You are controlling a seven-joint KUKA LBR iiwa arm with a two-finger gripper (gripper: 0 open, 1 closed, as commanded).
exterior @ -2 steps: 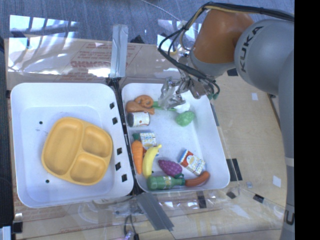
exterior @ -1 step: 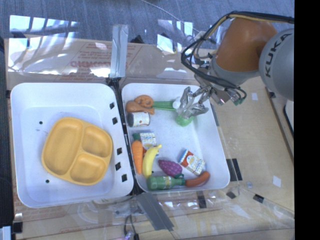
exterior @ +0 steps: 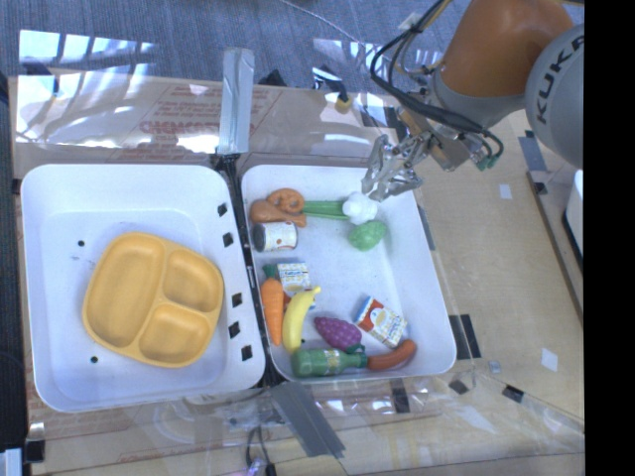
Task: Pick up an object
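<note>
The gripper [exterior: 389, 178] hangs over the right bin's [exterior: 429, 296] far edge, its jaws slightly parted and holding nothing. Just beside them lie a white-tipped green piece [exterior: 342, 206] and a green toy [exterior: 367, 234], near the bin's far right corner.

1. Brown toy pretzel [exterior: 279, 206]: rear left of the right bin.
2. Small tin can [exterior: 275, 237]: lying on its side, just in front of the pretzel.
3. Orange toy carrot [exterior: 273, 308] and yellow toy banana [exterior: 297, 315]: side by side, lengthwise.
4. Green toy bottle [exterior: 325, 362]: lying flat at the front wall.
</note>
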